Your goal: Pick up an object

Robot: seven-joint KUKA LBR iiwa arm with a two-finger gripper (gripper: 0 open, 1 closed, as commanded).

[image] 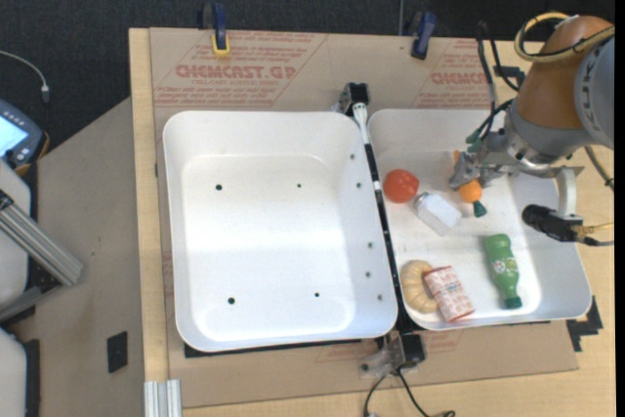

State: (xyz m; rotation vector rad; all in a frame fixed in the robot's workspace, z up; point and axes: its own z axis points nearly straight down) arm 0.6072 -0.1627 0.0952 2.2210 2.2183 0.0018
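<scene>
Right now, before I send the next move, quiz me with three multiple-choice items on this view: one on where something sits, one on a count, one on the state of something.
1. Where does the green bottle lie?
A. in the left bin
B. in the right bin
C. on the cardboard

2. How many blue clamps hold the far edge of the board?
A. one
B. two
C. four

3. How does the green bottle rest?
A. standing upright
B. lying on its side
C. hanging from the hand

Answers:
1. B: it lies in the right bin, near the side the arm comes in from.
2. B: one clamp sits above the left bin, another clamp above the right bin.
3. B: its whole length shows flat on the bin floor, apart from the hand.
</scene>
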